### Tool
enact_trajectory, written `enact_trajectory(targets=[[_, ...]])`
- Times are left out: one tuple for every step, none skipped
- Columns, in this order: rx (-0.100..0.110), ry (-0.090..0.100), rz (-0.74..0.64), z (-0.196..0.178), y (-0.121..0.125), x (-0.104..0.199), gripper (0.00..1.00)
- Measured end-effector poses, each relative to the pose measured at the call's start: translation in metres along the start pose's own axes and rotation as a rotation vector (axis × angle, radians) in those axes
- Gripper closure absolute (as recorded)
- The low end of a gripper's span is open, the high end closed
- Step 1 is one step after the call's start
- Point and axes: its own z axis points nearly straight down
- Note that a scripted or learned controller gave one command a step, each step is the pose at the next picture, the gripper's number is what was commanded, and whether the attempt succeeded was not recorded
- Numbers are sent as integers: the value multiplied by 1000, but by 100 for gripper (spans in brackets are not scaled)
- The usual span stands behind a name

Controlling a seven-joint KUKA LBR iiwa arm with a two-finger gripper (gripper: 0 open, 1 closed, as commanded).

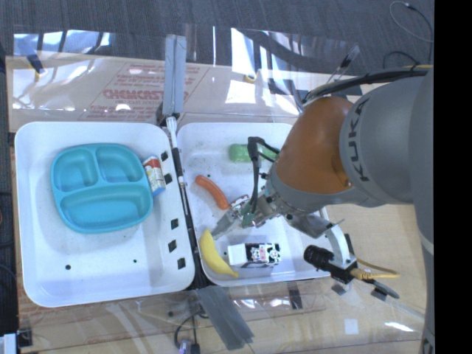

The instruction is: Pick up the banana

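While the banana (215, 254) lies on the floor of the right bin (193, 142), close to that bin's near-left corner, it is curved, yellow, and touched by nothing metal. Just to its right sits a small white carton (254, 254) with a black-and-white print, its left end touching or almost touching the banana. Above the banana, further into the bin, an orange carrot-like piece (212, 191) lies at a slant; a green item (239, 153) rests near the far wall. The gripper (237, 214) hangs over the middle of the right bin, above and right of the banana, between the carrot-like piece and the carton. Whether it is spread or closed cannot be told; nothing is seen held. The arm (369, 153), grey with its orange band, covers the bin's right part. In the left bin (29, 220), a blue divided plate (99, 186) lies flat, with a small can (154, 174) just beside its right edge.
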Motion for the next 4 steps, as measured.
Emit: enact_trajectory(targets=[[1, 1, -86, -2, 22, 54, 0], [-7, -7, -358, -28, 24, 56, 0], [-7, -7, -358, -28, 24, 56, 0], [-3, -4, -396, 0, 18, 45, 0]])
